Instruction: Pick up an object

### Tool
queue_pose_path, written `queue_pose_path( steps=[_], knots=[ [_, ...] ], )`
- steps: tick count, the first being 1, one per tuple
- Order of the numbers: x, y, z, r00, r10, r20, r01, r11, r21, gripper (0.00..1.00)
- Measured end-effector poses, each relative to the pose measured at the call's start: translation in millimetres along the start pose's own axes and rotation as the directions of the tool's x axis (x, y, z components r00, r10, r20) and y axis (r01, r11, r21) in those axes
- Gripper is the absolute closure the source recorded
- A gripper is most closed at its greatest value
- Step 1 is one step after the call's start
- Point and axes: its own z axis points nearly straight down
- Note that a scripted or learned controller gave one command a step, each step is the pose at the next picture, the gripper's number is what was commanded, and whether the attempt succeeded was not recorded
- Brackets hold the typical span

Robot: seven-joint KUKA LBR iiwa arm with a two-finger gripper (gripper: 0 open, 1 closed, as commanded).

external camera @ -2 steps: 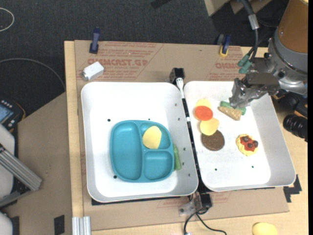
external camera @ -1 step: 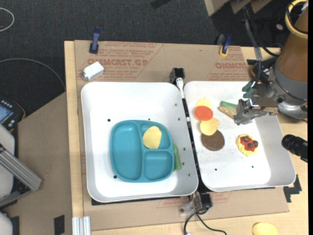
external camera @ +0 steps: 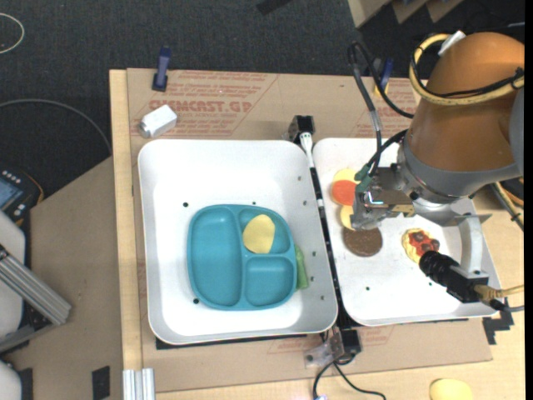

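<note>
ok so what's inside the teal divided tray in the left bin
A pale yellow piece lies in the teal tray, in its upper right compartment. Whatever is under that piece is covered.

Grey arm (external camera: 450, 173), broad orange band, black cables, metal tool (external camera: 364, 220)

One fixed camera watches me from above the bench (external camera: 250, 98), tilted so the far edge sits toward twelve o'clock and the near edge toward six. It stands far enough off to take in both white bins whole: the left bin (external camera: 166, 190) toward nine o'clock, the right bin (external camera: 391, 302) toward three, where my arm (external camera: 466, 115) enters.
</note>
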Motion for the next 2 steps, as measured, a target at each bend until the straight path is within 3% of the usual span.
queue_pose_path(
  steps=[1, 2],
  knots=[
    [-97.3, -0.1, -16.6, 1.000, 0.015, 0.006, -0.015, 1.000, -0.011, 1.00],
    [-36.4, 0.1, -201.7, 1.000, -0.002, 0.001, 0.002, 1.000, -0.029, 1.00]
  ],
)
